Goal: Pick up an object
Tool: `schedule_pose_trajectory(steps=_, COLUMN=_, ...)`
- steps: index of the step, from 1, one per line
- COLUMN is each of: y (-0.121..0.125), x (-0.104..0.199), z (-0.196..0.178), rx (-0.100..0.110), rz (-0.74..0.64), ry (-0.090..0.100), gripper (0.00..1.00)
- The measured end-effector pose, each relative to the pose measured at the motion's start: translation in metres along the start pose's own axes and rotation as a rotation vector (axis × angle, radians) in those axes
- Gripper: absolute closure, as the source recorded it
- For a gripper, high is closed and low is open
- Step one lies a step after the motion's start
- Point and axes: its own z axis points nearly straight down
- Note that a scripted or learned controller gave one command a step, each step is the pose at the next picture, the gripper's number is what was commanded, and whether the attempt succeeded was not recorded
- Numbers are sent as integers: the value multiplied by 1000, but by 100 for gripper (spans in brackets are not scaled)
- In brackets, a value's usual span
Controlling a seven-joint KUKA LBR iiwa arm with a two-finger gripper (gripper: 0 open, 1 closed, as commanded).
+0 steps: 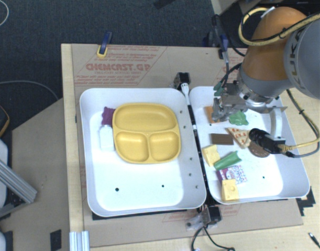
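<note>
Two white bins sit on a cardboard-covered bench. Left bin (91,156): yellow divided tray (146,132) near its back edge. Right bin (290,182): small toys clustered mid-bin, green piece (227,160) among them. Gripper (222,111) low at back-left corner; jaw state cannot be told.

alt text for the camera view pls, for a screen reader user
A grey robot arm with an orange band reaches from the right, its gripper low over small toy food pieces in the right shallow white bin, among them a green cylindrical piece and a yellow block. The left white bin holds a yellow three-compartment plastic tray.
</note>
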Motion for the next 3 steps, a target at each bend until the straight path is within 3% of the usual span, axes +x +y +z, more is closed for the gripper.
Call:
schedule_pose_trajectory(steps=2, y=-11, x=-4, z=-5, rx=-2, rz=4, ry=-1, gripper=100)
schedule_pose_trajectory(steps=3, y=-3, x=-4, z=0, rx=-5, rz=3, ry=-2, gripper=100)
